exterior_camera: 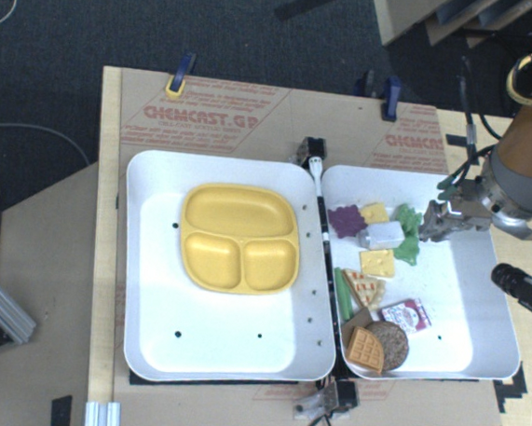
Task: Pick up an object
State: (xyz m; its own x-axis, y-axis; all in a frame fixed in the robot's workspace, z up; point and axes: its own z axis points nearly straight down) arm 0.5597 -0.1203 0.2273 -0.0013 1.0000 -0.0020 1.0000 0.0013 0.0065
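Note:
My gripper [431, 223] hangs over the upper part of the right bin [477, 303], just right of a green leafy toy [406, 232]. Toy foods lie along the bin's left side: a purple piece [346, 220], a small yellow piece [375, 212], a pale translucent packet [383, 235], a yellow cheese square [378, 263], a green bean pod [344, 295], a waffle slice [364, 287], a pink-and-white wrapper [407, 315], a brown patty [390, 344] and an orange cracker [366, 350]. Nothing shows between the fingers.
The left bin [148, 271] holds a yellow three-compartment plate [240, 238]. A black clip [311, 151] sits at the top between the bins, and blue and yellow clamps [178, 75] grip the board's far edge. The arm's black side part [519, 283] overhangs the right bin's right rim.

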